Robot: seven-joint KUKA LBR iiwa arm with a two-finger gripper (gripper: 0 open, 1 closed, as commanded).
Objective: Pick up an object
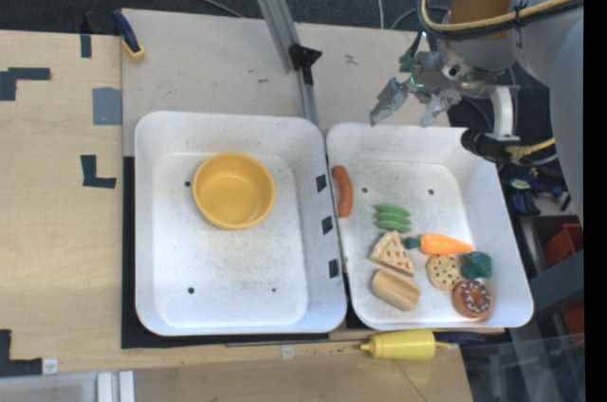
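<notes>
- The toy foods lie in the right bin (493,201): a sausage (342,190) by its left wall, green pea pods (393,218), a carrot (444,245), a pizza slice (391,252), a bread roll (395,289), a cookie (442,271) and a doughnut (471,298) clustered near its front.
- The gripper (410,108) hangs over the right bin's far rim, fingers spread apart, nothing between them, touching none of the foods.
- A yellow bowl (233,190) sits in the left bin (161,229).
- A yellow bottle (402,345) lies on the bench in front of the right bin.

The bench (218,68) bears two white bins (156,201) and a yellow bottle (403,345).
</notes>
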